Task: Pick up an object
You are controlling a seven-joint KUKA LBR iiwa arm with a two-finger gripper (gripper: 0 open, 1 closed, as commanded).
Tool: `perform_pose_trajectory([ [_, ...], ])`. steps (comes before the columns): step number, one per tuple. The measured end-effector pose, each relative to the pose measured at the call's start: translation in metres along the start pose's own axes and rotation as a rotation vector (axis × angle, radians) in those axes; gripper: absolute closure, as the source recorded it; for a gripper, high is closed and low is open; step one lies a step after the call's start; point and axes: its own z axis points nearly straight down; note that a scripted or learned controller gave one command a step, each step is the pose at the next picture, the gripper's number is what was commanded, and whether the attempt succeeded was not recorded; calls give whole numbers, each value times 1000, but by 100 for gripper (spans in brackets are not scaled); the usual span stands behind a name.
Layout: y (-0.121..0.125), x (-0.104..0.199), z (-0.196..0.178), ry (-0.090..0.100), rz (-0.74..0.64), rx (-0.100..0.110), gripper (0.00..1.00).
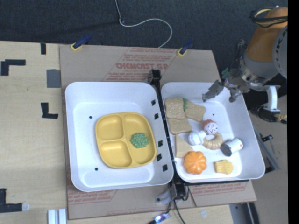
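We find the gripper point(222, 90) spread and holding nothing above the right bin's point(250, 125) far edge; a toy pumpkin point(195, 162) lies near its front edge.

Single fixed camera above the bench point(28, 139), looking down at a slant; both white bins point(77, 125) in full view, mid-distance; arm point(266, 41) entering from the right edge.

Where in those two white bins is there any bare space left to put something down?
Left bin: a bare white margin rings the yellow tray, whose three compartments apart from the one with the green piece are free. Right bin: bare along the far-right side; crowded from the crackers to the orange pumpkin.
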Motion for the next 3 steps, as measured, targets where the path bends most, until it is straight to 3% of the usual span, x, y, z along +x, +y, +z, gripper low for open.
perform_pose_trajectory([
  [1, 3, 0, -8, -2, -3, -12, 0],
  [3, 2, 11, 118, -2, -3, -9, 0],
])
